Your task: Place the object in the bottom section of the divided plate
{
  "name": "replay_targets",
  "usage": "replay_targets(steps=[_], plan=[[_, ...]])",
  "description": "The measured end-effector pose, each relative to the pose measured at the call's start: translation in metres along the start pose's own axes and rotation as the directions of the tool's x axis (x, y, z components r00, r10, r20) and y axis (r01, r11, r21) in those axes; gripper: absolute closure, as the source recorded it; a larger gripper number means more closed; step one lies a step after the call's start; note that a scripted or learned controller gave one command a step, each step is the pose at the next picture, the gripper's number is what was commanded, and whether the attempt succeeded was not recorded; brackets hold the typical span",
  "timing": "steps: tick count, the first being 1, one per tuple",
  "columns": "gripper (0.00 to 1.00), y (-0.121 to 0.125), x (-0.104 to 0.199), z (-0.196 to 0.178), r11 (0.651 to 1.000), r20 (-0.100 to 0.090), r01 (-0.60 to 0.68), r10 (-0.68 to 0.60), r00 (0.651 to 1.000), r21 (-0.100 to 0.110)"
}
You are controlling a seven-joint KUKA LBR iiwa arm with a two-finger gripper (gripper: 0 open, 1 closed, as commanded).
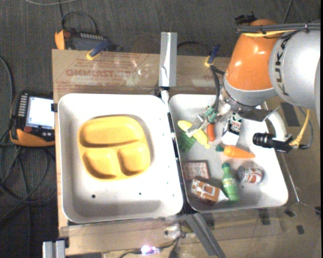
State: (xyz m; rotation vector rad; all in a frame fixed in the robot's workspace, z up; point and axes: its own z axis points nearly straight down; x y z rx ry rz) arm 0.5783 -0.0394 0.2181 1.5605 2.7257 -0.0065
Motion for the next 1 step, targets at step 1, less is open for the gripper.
replay_targets(steps=[1], plan=[[1.00,0.0159,0.0348,-0.0307,0.994,0.000,0.109,-0.109,0.994,-0.002]])
